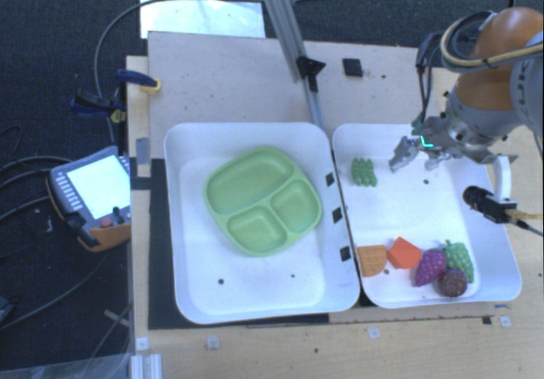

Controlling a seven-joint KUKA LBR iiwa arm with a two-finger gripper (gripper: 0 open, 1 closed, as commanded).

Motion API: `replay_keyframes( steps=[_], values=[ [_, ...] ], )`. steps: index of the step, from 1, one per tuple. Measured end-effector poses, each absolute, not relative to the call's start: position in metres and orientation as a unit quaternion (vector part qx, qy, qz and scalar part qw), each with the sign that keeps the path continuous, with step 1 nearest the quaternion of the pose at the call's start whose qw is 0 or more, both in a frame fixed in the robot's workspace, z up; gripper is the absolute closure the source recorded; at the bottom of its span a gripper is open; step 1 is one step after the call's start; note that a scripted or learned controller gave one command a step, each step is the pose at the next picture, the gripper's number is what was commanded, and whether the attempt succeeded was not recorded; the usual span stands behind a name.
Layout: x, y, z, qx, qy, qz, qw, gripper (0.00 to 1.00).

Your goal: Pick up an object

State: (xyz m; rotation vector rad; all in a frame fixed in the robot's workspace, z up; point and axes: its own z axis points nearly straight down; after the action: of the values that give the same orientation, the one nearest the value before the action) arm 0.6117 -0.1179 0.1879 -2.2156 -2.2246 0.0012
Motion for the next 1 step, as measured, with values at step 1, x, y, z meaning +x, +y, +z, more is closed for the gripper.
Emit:
replay_keyframes(
  steps=[1],
  values=[
    [0.6128, -0.1179, 0.1897, -0.706, -0.709, -0.0008, -0.001, 0.0]
  ],
)
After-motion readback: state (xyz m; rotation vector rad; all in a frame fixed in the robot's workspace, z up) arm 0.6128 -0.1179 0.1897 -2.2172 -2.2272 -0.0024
